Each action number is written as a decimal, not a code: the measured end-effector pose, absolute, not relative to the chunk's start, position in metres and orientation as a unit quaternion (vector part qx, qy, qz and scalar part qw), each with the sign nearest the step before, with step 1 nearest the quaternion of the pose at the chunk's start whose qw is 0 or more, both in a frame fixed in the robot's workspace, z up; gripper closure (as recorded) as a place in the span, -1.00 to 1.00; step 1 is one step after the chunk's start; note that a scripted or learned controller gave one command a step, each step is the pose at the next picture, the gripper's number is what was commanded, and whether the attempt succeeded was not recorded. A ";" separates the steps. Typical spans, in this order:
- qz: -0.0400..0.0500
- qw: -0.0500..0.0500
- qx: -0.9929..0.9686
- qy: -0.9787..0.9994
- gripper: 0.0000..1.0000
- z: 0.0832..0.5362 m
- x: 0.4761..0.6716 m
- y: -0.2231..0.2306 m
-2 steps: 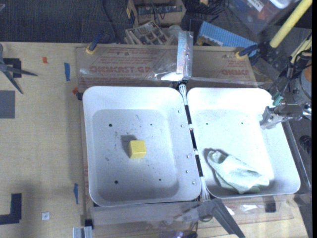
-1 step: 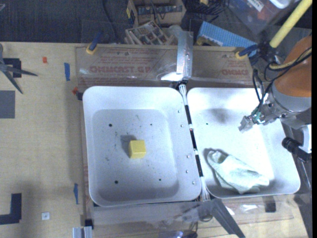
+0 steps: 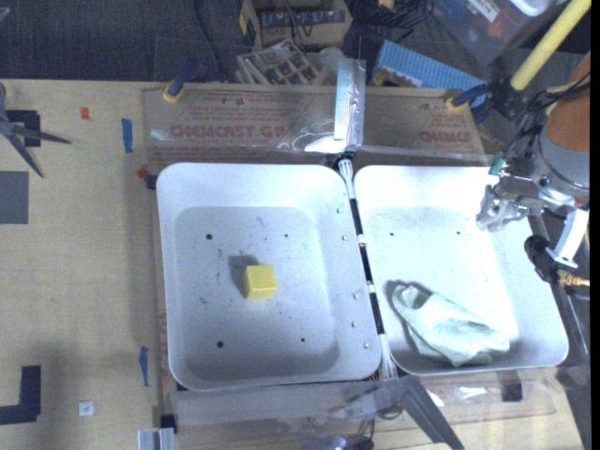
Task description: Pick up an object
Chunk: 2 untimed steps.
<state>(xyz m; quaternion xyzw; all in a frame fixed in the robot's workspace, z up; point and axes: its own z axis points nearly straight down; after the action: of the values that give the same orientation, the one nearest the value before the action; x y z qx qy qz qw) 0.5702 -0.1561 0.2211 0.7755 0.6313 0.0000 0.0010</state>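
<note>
the claw stood at the upper right edge of the right bin, above the bin's rim area, with nothing seen between its fingers. whether it was spread or pressed together could not be told from the slanted view; the metal parts blurred into one another.

two candidates were on hand. a crumpled white cloth lay in the lower part of the right bin, near the front wall and well apart from the claw. a small yellow block sat near the middle of the left bin, clear of all walls, on the far side of the divider from the arm.

judgement: the step in hand was the approach. the cloth was the nearer target, but soft and low; a descent onto its raised fold would likely serve better than its flat edge. the block offered firm, parallel faces, provided the claw straddled it squarely and came down centred.
</note>
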 end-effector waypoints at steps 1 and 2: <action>0.000 0.001 0.651 0.759 1.00 0.169 0.601 -0.188; 0.000 0.001 0.532 0.846 1.00 0.184 0.578 -0.225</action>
<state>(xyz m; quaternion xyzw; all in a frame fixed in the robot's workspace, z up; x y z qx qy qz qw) 0.5779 -0.2248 0.1839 0.5325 0.8465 0.0003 0.0008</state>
